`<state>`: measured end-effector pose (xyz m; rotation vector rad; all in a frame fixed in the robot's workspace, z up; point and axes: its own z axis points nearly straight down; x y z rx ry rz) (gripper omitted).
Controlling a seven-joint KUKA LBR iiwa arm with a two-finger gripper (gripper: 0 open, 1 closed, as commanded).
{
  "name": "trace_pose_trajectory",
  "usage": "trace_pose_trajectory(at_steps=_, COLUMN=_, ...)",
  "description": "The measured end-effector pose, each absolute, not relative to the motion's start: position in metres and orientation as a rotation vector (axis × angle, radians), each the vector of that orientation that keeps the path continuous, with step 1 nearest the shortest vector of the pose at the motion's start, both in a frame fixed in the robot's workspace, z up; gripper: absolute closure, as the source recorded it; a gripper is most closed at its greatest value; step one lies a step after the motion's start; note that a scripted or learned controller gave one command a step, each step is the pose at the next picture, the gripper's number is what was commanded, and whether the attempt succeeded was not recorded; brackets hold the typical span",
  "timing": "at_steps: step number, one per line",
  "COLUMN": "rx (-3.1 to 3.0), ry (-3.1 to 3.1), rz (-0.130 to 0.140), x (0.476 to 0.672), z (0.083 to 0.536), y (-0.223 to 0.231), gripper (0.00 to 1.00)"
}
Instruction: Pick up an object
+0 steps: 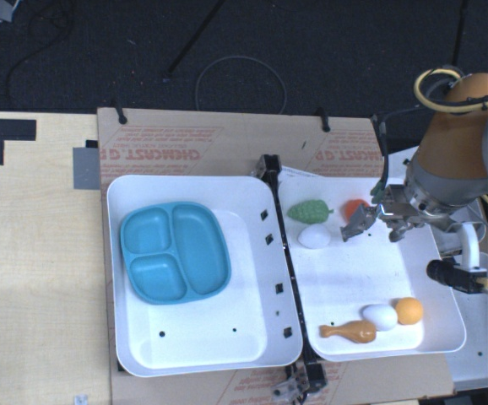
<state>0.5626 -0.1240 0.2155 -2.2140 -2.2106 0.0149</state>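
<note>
Nearest the camera, along the front edge of the right bin [447, 332], a tan drumstick-shaped toy [349, 332], a white egg [381, 316] and an orange ball [409, 310] are seen lying close together. In the left bin [143, 344], a blue three-compartment plate [175, 251] is set flat. Farther back in the right bin, a white oval object [315, 238] is found just in front of a green leafy toy [310, 212]. A red object [353, 207] is partly hidden behind the end effector [359, 223], which is positioned low over the bin's rear part. Whether its grip is open or closed cannot be told, and nothing is seen held. Cardboard [227, 146] is laid on the tabletop [33, 268] beneath the bins.
</note>
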Motion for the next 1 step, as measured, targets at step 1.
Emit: trace_pose_trajectory(at_steps=1, rx=-2.219, ry=-2.219, rz=0.003, x=0.5651, z=0.2227, y=-0.1242, gripper=0.00)
